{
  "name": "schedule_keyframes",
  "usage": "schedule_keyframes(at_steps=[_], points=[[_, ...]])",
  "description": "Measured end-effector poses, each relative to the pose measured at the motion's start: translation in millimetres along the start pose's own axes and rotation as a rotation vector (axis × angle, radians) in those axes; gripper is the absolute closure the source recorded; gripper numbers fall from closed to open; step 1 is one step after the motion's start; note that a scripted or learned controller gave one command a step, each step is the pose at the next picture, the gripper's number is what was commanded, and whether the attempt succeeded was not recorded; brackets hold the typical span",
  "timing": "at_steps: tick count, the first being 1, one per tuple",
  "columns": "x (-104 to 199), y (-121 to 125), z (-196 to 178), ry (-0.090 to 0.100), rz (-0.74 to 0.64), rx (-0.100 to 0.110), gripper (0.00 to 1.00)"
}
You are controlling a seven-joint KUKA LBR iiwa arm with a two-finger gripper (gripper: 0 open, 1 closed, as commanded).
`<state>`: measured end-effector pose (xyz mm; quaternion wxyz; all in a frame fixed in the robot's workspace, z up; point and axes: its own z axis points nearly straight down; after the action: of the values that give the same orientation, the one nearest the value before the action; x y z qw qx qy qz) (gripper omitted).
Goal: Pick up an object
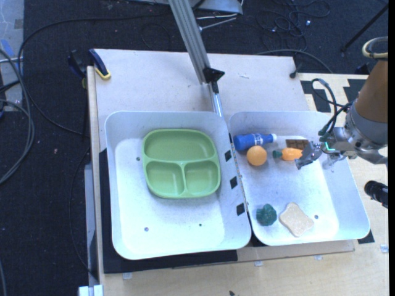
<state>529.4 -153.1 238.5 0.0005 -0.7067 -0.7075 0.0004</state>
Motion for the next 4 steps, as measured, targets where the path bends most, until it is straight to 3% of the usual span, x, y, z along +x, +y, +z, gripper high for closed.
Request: schedule_keyframes(at_steps=[1, 4], points=[[0.0, 0.2, -0.3, 0.0, 0.0, -0.001, 0.0], [5.5, 9.4, 144.9, -0.002, 0.002, -0.003, 0.0]])
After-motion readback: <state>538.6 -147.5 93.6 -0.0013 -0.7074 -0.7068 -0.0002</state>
